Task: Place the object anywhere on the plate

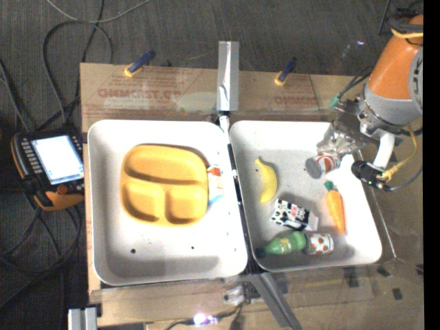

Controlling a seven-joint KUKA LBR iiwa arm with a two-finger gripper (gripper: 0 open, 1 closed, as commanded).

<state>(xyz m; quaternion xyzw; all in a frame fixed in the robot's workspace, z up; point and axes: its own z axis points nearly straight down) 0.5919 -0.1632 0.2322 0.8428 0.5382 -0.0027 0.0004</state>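
Two white bins are seen side by side. A small can (pixel 324 163) (silver body, red-and-white label, lying tilted) is located in the right bin (pixel 302 133), at the tips of the gripper (pixel 335 148); contact cannot be judged, nor the gripper's state. The yellow compartmented plate (pixel 165 183) is seen in the left bin (pixel 103 205), well apart.

Plate (pixel 165 183) yellow-orange. Bins (pixel 103 253) white. Banana (pixel 267 179) yellow. Carrot (pixel 335 210) orange, green top. Bottle (pixel 287 244) green. Carton (pixel 290 214) black-white patches. Can (pixel 325 163) red-white. Arm (pixel 397 74) grey, orange band.
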